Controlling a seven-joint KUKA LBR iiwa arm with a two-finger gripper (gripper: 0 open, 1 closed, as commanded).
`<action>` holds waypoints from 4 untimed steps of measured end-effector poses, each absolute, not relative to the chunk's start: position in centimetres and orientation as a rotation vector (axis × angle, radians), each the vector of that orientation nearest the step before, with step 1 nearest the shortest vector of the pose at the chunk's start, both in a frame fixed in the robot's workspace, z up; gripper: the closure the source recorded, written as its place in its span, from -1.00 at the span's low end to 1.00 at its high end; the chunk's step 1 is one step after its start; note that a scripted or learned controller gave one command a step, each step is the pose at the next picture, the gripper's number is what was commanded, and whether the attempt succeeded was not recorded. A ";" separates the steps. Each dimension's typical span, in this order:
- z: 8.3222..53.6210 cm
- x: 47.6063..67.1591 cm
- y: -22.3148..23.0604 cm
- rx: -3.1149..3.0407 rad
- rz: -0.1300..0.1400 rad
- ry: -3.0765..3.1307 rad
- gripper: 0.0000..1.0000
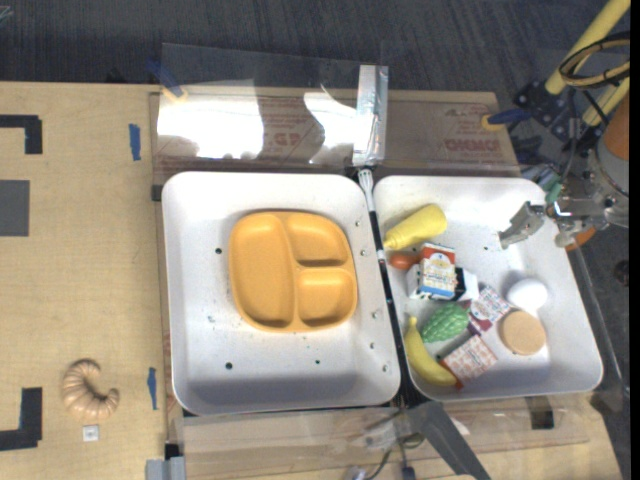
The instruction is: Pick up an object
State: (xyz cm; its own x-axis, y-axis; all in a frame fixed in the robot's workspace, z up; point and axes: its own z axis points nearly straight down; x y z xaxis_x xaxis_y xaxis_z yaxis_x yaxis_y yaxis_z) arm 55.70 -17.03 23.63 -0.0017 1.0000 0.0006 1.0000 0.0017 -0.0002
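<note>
Objects for picking lie crowded in the right bin, so note that the claw, whose opening you cannot tell, hangs at the far right rim and may snag neighbours like the banana.
</note>
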 end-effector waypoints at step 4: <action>9.8 52.5 -10.5 -2.792 -0.044 -1.473 -1.00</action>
